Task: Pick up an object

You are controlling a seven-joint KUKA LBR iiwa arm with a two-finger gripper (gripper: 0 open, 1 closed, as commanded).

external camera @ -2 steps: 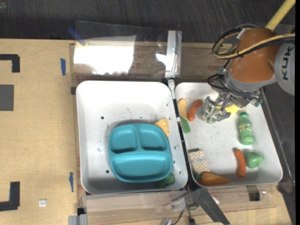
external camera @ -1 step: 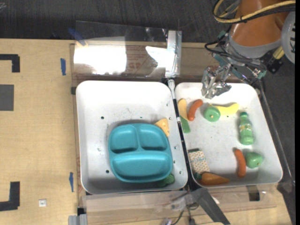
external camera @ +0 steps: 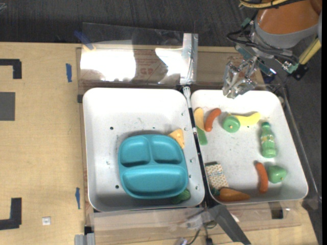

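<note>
- Two shallow white bins sit side by side on a pale wooden bench: the left bin [external camera: 97, 111] holds a teal divided plate [external camera: 152, 166], with a yellow piece [external camera: 177, 136] at its upper right corner and something green just under its lower right edge.
- Dark floor lies beyond the bench, and a clear plastic sheet [external camera: 135, 60] stands behind the left bin.
- Above the back edge of the right bin [external camera: 294, 152] hangs the gripper [external camera: 238, 87]; its fingers look slightly apart, with nothing between them, touching no toy.
- Toy food is scattered in the right bin: an orange sausage [external camera: 211, 118] slanting up to the right, a green apple [external camera: 231, 123], a yellow banana [external camera: 250, 119] lying crosswise, a green bottle [external camera: 266, 139] lying lengthwise toward the front, a red pepper [external camera: 261, 176], a carrot [external camera: 234, 193] along the front wall, and a patterned packet [external camera: 216, 174].
</note>
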